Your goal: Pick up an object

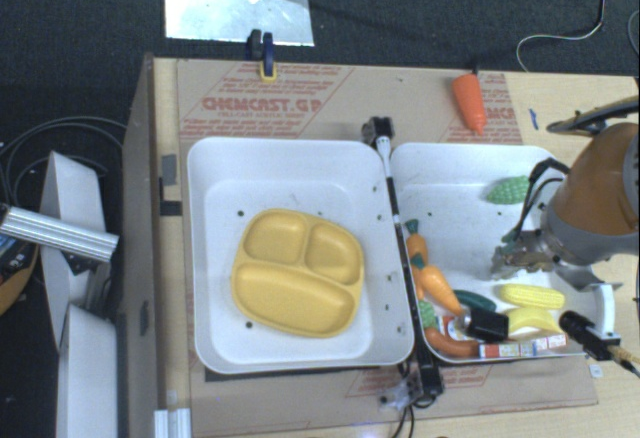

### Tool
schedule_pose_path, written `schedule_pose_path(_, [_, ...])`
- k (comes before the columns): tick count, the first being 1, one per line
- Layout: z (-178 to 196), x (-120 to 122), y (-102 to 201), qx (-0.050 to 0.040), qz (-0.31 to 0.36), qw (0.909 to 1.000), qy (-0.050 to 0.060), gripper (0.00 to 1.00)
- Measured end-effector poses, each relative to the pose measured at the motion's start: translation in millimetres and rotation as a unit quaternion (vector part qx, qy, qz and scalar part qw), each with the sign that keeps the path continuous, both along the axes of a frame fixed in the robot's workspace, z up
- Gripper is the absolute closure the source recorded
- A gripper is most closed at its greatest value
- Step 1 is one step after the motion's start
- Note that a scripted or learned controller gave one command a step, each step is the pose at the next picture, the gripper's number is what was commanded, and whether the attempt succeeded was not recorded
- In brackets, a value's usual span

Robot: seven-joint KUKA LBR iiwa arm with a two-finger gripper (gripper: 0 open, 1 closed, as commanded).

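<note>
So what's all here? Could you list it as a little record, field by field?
left bin: holds a yellow tray with three sections
right bin: toy food piled at its near edge, including a carrot and corn; a green piece toward its far side
bench: another carrot lies outside the bins
gripper: low over the right bin, just above the corn

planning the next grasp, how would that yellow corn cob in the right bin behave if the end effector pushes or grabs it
The corn cob is long and rounded, so a sideways push would probably roll it. It looks like moulded toy plastic, so likely stiff, light and a bit slippery. It lies close against the other toys along the right bin's near edge, which may stop it rolling far.
</note>
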State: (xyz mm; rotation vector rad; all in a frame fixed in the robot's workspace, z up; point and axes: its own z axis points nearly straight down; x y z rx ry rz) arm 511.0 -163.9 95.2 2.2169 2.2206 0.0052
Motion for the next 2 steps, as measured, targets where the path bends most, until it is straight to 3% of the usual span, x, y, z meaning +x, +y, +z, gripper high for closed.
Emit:
schedule_pose_path(1, [-11,62,75,0.0008,0.001,1.0,0.002,1.0])
schedule_pose_path(2, [16,-24,70,0.0,0.0,1.0,0.002,1.0])
